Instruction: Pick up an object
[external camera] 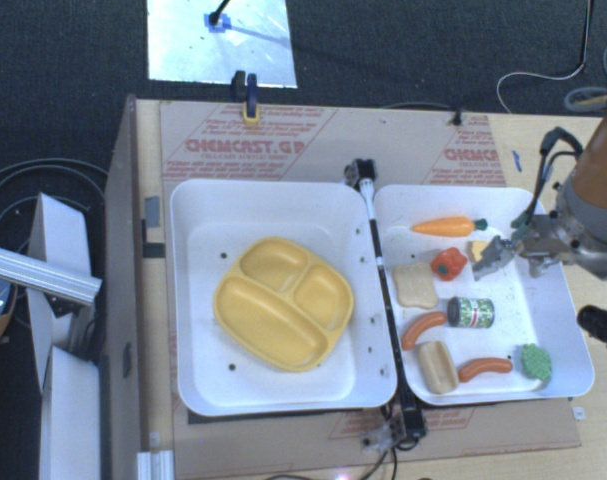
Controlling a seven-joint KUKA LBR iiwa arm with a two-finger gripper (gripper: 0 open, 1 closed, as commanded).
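My gripper [495,255] hangs over the right bin [563,313], in its far half toward the right wall, with my arm reaching in from the right. Whether I am spread or pressed together I cannot tell.

Just beside my tip, on its left, lies a small yellow wedge [478,250], and next to that a red pepper [448,264]. Whether I touch the wedge I cannot tell; they overlap from this angle. A carrot [448,227] lies near the bin's far edge, just beyond the pepper. A slice of bread [416,286] rests near the bin's left wall, and a green can [471,313] lies on its side at the middle. Toward the near edge are two sausages, one [423,329] left of the can and one [485,369] closer to the near wall, with a hot dog bun [438,366] between them. A green broccoli piece [535,362] sits in the near right corner.

The left bin [198,268] carries a yellow divided plate [283,303] at its centre.

My wrist and the grey housing behind it blur together, and my arm is cut off at the right edge. The small wedge is too small to name surely.
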